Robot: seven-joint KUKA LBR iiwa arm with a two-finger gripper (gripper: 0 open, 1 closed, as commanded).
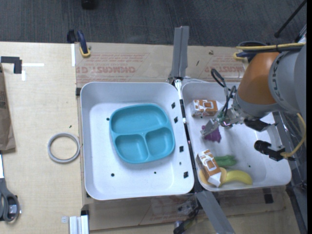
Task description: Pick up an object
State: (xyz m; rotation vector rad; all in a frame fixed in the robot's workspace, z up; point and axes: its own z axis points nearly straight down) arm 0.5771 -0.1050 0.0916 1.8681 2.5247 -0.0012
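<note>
Two white bins [92,145] on a wooden bench [34,111]; tool [210,127] grip unclear, perhaps touching purple object [213,136].

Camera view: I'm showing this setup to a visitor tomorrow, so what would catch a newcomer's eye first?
Probably the blue divided tray, lying alone in the middle of the left bin. Next, the grey arm's orange band at the right, with its tool down in the right bin over a purple object. Near that bin's front edge lies a yellow banana beside a green item.
</note>
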